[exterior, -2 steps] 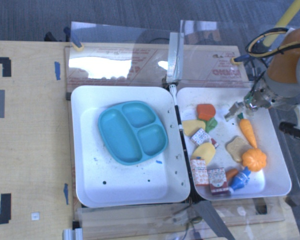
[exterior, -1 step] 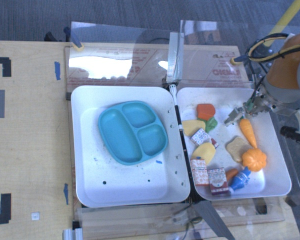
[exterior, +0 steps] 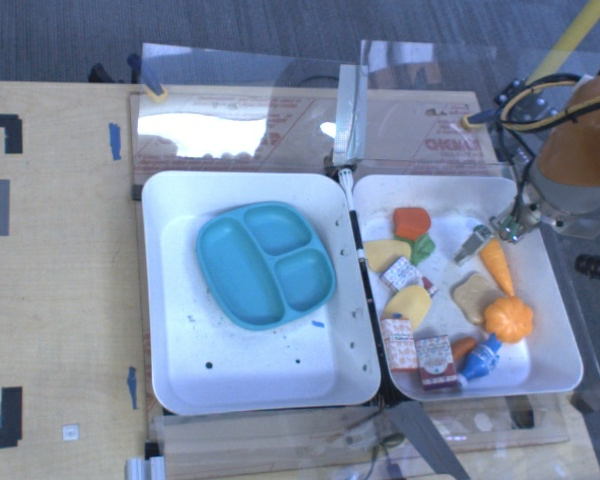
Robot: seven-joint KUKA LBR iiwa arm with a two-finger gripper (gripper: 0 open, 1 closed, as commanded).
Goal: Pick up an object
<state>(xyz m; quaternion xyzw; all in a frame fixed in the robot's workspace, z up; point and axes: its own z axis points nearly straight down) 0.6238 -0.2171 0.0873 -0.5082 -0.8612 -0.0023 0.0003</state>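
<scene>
My gripper (exterior: 492, 236) hangs low over the right bin (exterior: 560, 368), near its upper right. Its tip is right at the top end of an orange carrot (exterior: 498, 268), which lies pointing down towards an orange fruit (exterior: 508, 319). The view does not show whether the carrot is between the fingers. A tan bread slice (exterior: 471, 296) lies just left of the carrot. Further left are a red-orange piece (exterior: 412, 221) with a green piece (exterior: 423, 248), two yellow fruits (exterior: 385, 255) (exterior: 410, 304) and a small carton (exterior: 400, 273).
Two red and white cartons (exterior: 433, 358) and a blue bottle (exterior: 480, 359) lie along the right bin's front edge. The left bin (exterior: 180, 368) holds a blue divided plate (exterior: 267, 263). A clear panel (exterior: 350, 108) stands behind the bins. Cables (exterior: 530, 103) hang by the arm.
</scene>
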